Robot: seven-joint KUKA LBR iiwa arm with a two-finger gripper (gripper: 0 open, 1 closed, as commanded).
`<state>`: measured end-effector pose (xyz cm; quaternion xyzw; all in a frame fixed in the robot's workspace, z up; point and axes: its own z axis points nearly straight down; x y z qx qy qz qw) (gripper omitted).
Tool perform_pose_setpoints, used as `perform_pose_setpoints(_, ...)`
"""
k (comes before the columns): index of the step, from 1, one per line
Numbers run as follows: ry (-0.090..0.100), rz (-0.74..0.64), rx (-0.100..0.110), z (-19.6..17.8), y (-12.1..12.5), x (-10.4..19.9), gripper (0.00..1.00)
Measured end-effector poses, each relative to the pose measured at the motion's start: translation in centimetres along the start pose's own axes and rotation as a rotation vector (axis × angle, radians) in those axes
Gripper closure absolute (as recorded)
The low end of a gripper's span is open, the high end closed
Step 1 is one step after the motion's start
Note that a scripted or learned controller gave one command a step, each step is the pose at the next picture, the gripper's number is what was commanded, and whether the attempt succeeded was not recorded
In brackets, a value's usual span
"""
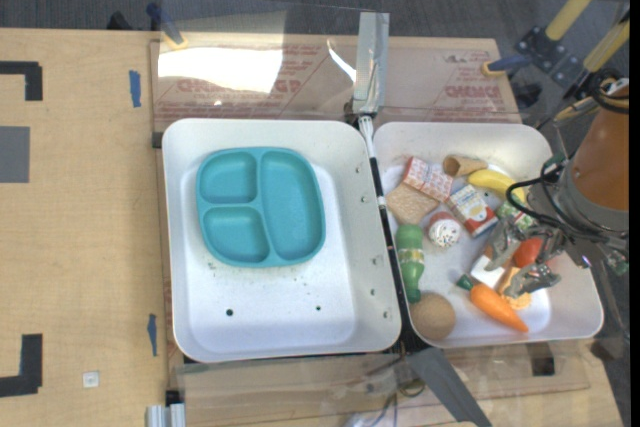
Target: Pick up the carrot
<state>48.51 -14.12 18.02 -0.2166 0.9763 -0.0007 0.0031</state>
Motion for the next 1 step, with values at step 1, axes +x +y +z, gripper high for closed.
perform_pose_setpoints(1, 0.002, -0.001, -0.003, 0.14, 0.11, 0.01, 0.00)
